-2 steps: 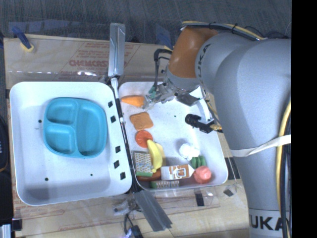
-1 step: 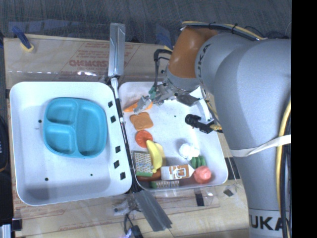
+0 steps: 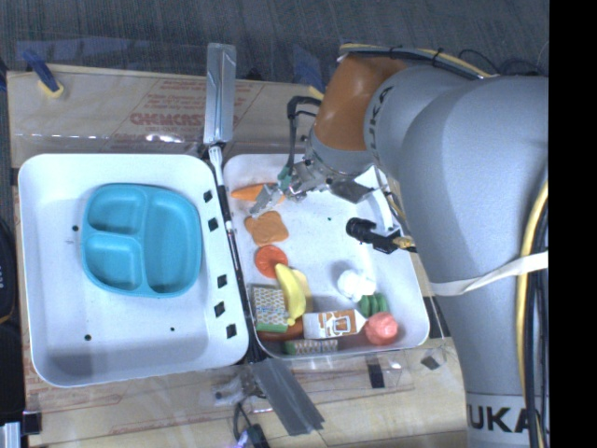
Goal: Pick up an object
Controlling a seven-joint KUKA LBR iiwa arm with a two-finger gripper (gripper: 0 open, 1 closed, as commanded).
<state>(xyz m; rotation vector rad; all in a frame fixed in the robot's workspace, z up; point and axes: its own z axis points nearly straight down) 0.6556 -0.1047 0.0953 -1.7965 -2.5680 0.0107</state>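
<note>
Two white bins sit side by side on the desk; the left bin [image 3: 56,343] carries a blue divided plate [image 3: 143,238]. Jaws of the gripper [image 3: 280,189] hang low at the right bin's [image 3: 410,297] far-left corner, touching or just above an orange carrot [image 3: 246,192], probably lining up a grasp; I cannot tell their opening.

White letters "UKA" stand on the arm's base [image 3: 504,418].

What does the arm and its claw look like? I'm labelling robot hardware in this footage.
The arm is bulky, rounded and grey, with an orange band above the wrist. Thin cables run beside it, and white KUKA lettering marks the base. The claw is small, metallic.
</note>
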